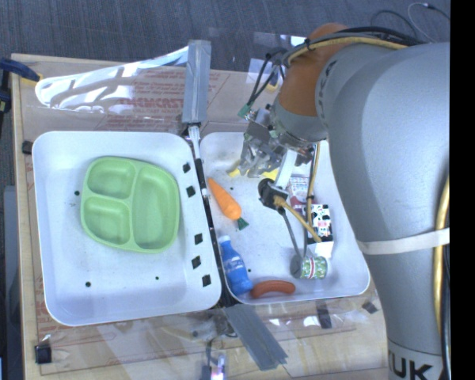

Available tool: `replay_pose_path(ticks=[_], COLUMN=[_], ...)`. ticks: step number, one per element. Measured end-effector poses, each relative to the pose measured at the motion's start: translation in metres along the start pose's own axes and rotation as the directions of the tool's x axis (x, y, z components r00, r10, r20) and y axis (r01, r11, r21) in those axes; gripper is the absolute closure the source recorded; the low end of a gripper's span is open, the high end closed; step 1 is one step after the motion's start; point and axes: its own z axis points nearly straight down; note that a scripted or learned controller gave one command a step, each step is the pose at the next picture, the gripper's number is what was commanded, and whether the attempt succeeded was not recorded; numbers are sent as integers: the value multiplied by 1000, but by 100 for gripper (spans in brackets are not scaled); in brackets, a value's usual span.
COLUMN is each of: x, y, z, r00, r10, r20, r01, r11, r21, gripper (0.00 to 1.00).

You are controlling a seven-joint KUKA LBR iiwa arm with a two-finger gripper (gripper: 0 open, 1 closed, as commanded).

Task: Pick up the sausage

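The sausage (273, 289) is a reddish-brown link lying along the near rim of the right bin (344, 285). My gripper (253, 162) hangs over the far part of that bin, well away from the sausage, with a yellow object (236, 169) just under its fingertips. Nothing shows between the fingers. The large grey arm covers the bin's right side.
In the right bin lie an orange carrot (225, 200), a blue bottle (235, 266), a small can (313, 268) and a cow-patterned carton (321, 221). The left bin (55, 291) holds a green divided plate (131, 204). A grey divider bar (195, 77) stands between the bins at the back.
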Motion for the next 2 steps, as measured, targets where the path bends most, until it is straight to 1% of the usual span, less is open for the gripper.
replay_pose_path(ticks=[1, 2], x=[94, 150], y=[-23, -64], z=[-24, -23], r00=[988, 984], r10=[156, -181], r20=[0, 2], r01=[-156, 181], r11=[988, 984], r21=[0, 3], gripper=[100, 100])
